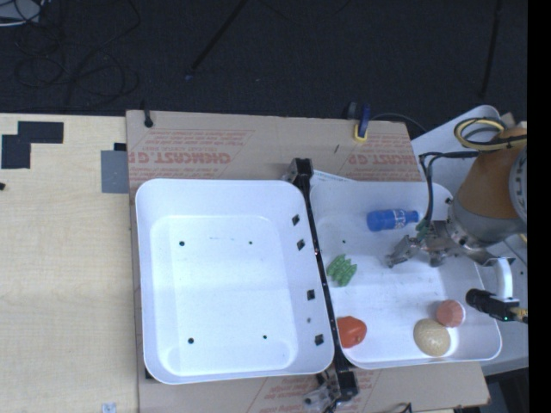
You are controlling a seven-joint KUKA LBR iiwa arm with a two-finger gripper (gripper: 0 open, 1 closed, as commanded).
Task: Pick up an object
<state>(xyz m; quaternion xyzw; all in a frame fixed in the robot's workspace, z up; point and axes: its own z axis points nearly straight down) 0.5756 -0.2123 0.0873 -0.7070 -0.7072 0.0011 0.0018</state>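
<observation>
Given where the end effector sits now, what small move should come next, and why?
Probably a short shift up-view toward the blue bottle: the end effector sits just below it in the right bin, nothing visibly between its fingers, and that is the closest object.

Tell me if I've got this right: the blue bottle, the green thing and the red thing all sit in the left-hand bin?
Not quite. The camera view shows the blue bottle, the green thing and the red thing all in the right-hand bin, not the left-hand one.
</observation>
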